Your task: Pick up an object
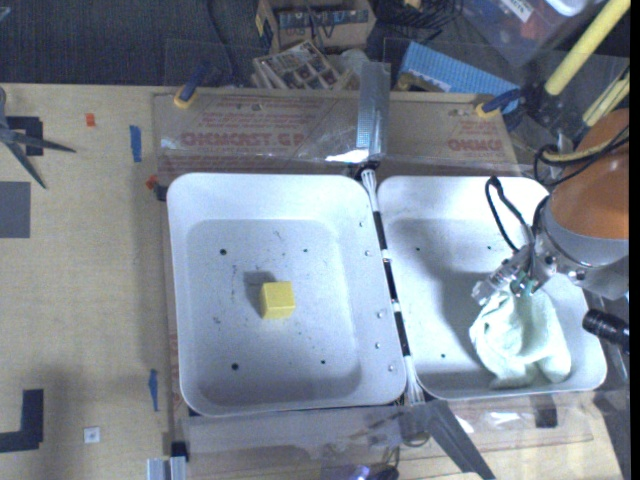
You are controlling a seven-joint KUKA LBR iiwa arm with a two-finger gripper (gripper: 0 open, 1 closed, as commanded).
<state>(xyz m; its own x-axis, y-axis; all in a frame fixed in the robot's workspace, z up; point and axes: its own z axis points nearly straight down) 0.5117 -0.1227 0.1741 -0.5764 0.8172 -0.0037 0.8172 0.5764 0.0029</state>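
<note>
Filling the middle of the frame, two shallow white bins sit side by side: the left bin (200,218) and the right bin (430,218). Reaching in from the right edge, the grey arm (590,208) with its orange band hangs over the right bin. Below it, in that bin's lower right part, lies a pale, crumpled cloth (520,343). The gripper (512,283) sits at the cloth's upper edge, touching it; whether its jaws are apart or together cannot be told. Near the left bin's centre rests a small yellow block (278,299), well apart from the gripper.
</note>
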